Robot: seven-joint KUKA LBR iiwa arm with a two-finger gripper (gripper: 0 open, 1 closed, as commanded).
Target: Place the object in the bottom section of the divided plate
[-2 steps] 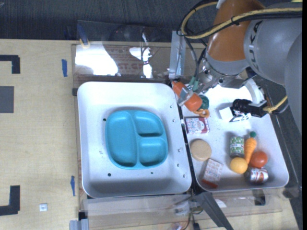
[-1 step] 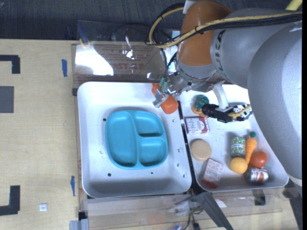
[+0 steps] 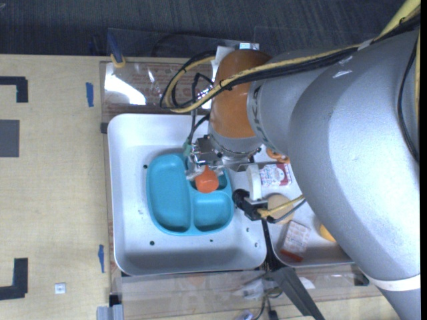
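1. Gripper is hanging low over the blue divided plate, right on top of the small orange object; whether it is gripping or loose cannot be told from this angle.
2. Orange object is showing just under the gripper tip, over the plate's small upper-right compartment and close to the ridge that splits it from the small lower-right one. Cannot tell if it is resting on the plate or lifted off it.
3. Plate is lying flat in the left white bin, with its long compartment facing the view's left and the two small ones facing right.
4. Grey arm is reaching in from the right, with its orange band sitting above the wrist.
5. Right bin is holding clutter: a white packet with red print, a pale round thing and a small red-and-white packet.
6. Both bins are sitting on the wooden bench, which is carrying black tape marks.
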